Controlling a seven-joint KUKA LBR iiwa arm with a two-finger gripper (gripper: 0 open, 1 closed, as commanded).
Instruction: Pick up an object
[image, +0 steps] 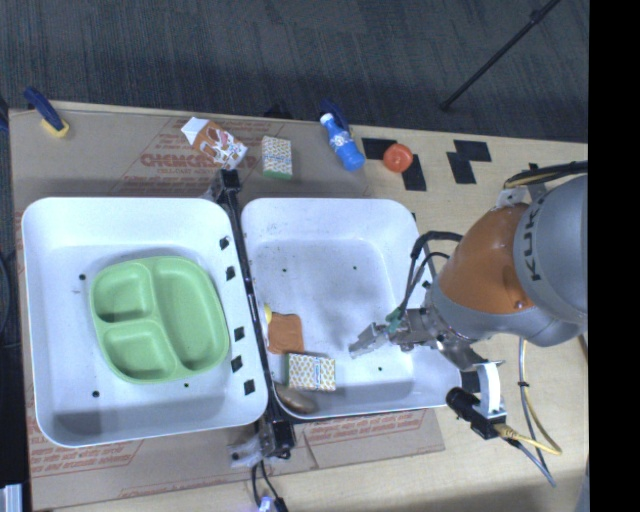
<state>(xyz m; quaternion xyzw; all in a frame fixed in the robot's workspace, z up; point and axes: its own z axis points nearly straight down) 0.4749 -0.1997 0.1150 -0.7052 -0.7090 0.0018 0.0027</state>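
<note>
Now: gripper (362, 343) over right bin (330, 225), at four o'clock; pincer state cannot be told. Brown block (285, 333), box (312, 372) at seven o'clock.

A single fixed camera looks down at a slant from above the bench (330, 175). Both white bins (60, 240) sit mid-frame. The arm (500, 270) enters at the right edge.

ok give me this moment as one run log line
arm over right bin | gripper low, nothing seen held | brown item, box near divider | green tray in left bin
</note>
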